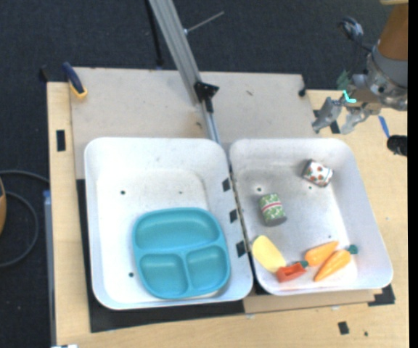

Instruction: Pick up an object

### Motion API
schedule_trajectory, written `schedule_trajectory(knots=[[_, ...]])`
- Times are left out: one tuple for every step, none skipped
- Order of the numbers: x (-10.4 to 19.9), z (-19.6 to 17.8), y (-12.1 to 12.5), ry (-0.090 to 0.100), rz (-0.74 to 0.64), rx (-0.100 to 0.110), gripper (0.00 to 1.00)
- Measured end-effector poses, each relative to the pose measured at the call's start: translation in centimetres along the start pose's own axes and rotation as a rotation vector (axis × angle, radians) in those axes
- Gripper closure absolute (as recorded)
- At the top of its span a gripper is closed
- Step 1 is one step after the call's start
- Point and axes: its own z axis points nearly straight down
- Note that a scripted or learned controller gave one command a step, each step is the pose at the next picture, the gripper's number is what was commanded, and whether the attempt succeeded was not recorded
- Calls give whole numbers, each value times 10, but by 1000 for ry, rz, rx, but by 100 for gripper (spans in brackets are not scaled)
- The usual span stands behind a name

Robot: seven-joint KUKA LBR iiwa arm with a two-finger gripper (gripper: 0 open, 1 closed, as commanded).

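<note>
My gripper (337, 116) hangs at the upper right, above the bench just beyond the far right corner of the right bin (365, 201). Its fingers look spread apart with nothing between them. In the right bin lie a small white cup with red spots (316, 172), a green patterned can (271, 208), a yellow piece (268, 252), a small red piece (291, 271) and two orange carrots (329, 259). All of them sit well below and to the left of the gripper.
The left bin (115, 187) holds a teal divided tray (181, 252). A grey metal bar (180, 49) slants down from the top to the gap between the bins. A yellow-tipped clamp (75, 82) sits at the bench's far left corner.
</note>
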Motion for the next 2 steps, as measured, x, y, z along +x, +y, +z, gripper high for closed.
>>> schedule_trajectory(knots=[[0, -2, 1, -1, -1, -3, 0], [2, 40, 2, -1, -1, 0, 0]])
